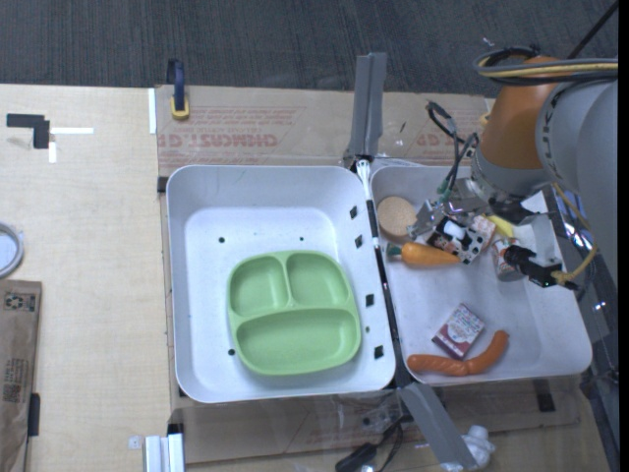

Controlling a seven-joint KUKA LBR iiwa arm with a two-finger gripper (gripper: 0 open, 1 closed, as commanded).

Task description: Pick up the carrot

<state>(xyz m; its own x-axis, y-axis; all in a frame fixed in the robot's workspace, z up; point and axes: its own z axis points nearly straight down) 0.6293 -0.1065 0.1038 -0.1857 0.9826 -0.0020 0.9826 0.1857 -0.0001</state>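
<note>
Carrot (429, 255) lies flat in the right bin (550, 357), near its 9 o'clock wall, green tip toward the divider. Gripper (454, 232) sits just at the carrot's 1 o'clock, right over its thick end, apparently touching or nearly so; whether it is clenched or released cannot be told from the clutter of cables and parts. Round tan disc (395, 215) at carrot's 11 o'clock. Small red box (459, 330) and sausage (458, 360) at 5 o'clock, well apart. Left bin (197, 205) holds a green divided plate (293, 312). Judgement: approach done, carrot not lifted; grasp and lift remain.
</note>
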